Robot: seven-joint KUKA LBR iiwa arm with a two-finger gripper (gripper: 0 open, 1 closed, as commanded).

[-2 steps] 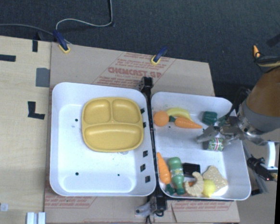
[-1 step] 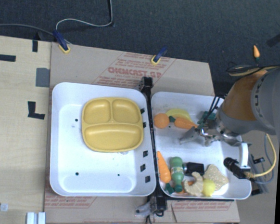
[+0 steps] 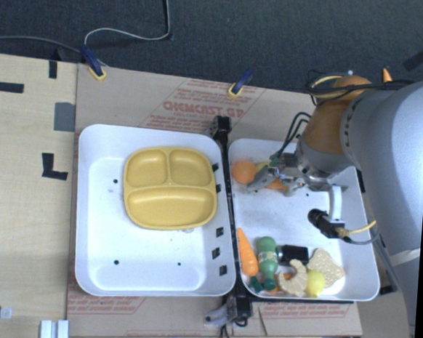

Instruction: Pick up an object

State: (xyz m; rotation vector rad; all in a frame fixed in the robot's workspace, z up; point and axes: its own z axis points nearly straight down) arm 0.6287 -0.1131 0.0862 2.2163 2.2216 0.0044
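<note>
Seemingly the jaws touch an orange ball (image 3: 242, 171), gap unclear.

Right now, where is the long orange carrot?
The long orange carrot lies in the right white bin, along its left wall near the front, beside a green toy bottle.

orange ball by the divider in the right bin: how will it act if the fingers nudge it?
The orange ball looks round and smooth, so it will probably roll instead of sliding. It sits against the divider, which should stop it rolling left. The gripper is right beside it, and a glancing touch may send it along the wall.
</note>
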